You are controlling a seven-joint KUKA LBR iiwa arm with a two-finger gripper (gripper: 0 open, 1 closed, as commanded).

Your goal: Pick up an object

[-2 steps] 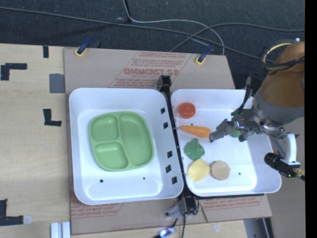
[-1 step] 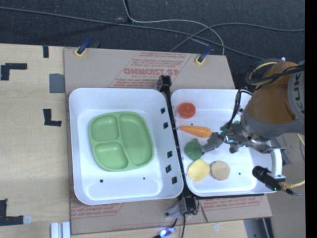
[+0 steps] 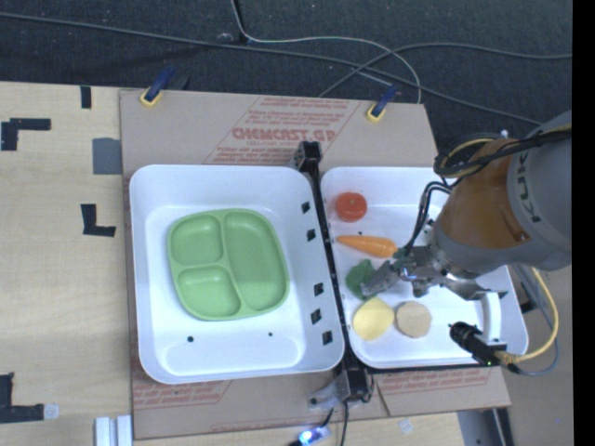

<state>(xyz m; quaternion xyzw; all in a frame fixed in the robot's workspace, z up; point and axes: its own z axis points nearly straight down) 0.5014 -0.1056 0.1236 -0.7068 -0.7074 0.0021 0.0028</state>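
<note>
The arm reached in from the right over the right bin (image 3: pixel 517 340). Its jaws (image 3: pixel 389 279) hung low at the green leafy piece (image 3: pixel 359 276); whether they were released or clenched could not be told, since the view there was blurred. An orange carrot (image 3: pixel 366 244) lay just behind them, a red tomato-like piece (image 3: pixel 350 206) farther back. A yellow round piece (image 3: pixel 373 321) and a tan round piece (image 3: pixel 413 320) sat side by side near the front. The left bin (image 3: pixel 149 249) held a green divided plate (image 3: pixel 227 263).

Grey arm (image 3: pixel 502 212) reaching in from right, tool (image 3: pixel 395 277) angled low
</note>
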